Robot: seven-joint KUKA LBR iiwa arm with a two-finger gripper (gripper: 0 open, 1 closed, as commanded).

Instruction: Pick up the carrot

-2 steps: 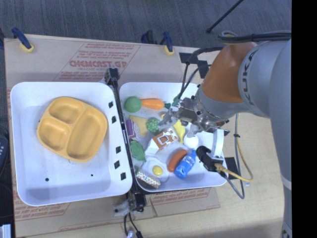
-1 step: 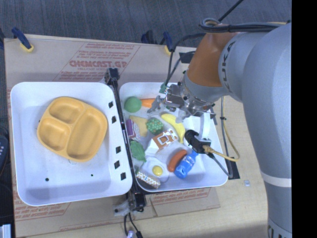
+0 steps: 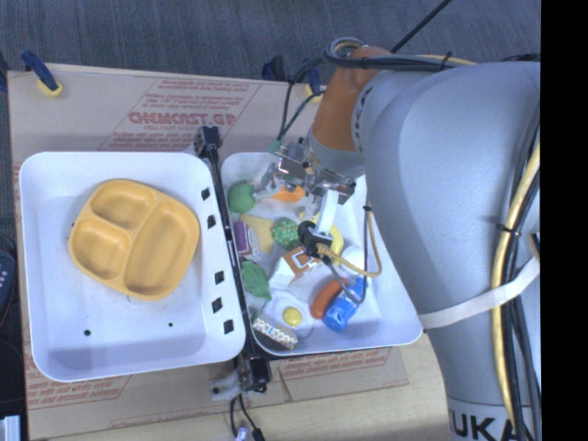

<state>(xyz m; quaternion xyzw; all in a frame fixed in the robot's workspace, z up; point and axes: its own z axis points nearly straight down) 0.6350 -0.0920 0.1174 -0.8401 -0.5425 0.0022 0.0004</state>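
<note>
My gripper (image 3: 296, 178) is down in the back part of the right bin (image 3: 390, 324), under the orange-banded wrist (image 3: 342, 108). Directly beneath it shows a small orange piece (image 3: 289, 192), which looks like the carrot; the gripper covers most of it. A round green toy (image 3: 241, 197) lies just to its left. Whether the orange piece sits inside the gripper cannot be made out from this angle.
The right bin also holds a longer orange-red toy (image 3: 325, 297) beside a blue one (image 3: 339, 314), a fried egg (image 3: 291, 316), a green ball (image 3: 285, 233) and several other toys. A yellow divided plate (image 3: 134, 237) lies in the left bin (image 3: 55, 338). The arm's body covers the right side.
</note>
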